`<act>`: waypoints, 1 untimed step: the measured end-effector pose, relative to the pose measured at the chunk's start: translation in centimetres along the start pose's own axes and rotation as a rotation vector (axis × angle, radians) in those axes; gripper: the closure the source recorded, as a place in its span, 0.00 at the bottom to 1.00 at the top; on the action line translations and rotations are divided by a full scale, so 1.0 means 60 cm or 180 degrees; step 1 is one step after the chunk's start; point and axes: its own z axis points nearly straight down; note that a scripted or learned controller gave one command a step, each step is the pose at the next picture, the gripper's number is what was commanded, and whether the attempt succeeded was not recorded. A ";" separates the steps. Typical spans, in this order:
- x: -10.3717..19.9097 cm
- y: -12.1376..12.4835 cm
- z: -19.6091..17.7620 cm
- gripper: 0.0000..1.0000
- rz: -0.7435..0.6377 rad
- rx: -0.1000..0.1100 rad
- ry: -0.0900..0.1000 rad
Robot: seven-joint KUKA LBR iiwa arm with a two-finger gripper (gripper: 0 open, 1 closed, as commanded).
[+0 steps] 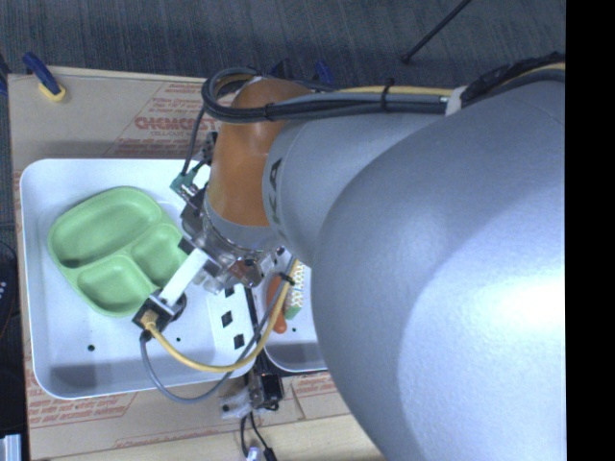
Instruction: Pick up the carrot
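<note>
I hang low over the carrot (my own wrist hides whether my fingers are spread or closed), poised beside the green tray.

A robotics lab: cabled arm over white bins on a cardboard-covered bench.

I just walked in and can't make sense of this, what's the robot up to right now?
A grey arm with an orange band reaches in from the right and hangs low over the seam between two shallow white bins. The left bin holds a green divided tray. Beside the wrist, a sliver of orange that looks like the carrot lies by the edge of the right bin, next to a pale, corn-like thing. The gripper is hidden among brackets and cables, so whether it holds anything cannot be told.
</note>
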 end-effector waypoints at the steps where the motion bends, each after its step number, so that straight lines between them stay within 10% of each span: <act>1: -0.005 -0.034 -0.284 1.00 0.0307 -0.0026 0.0021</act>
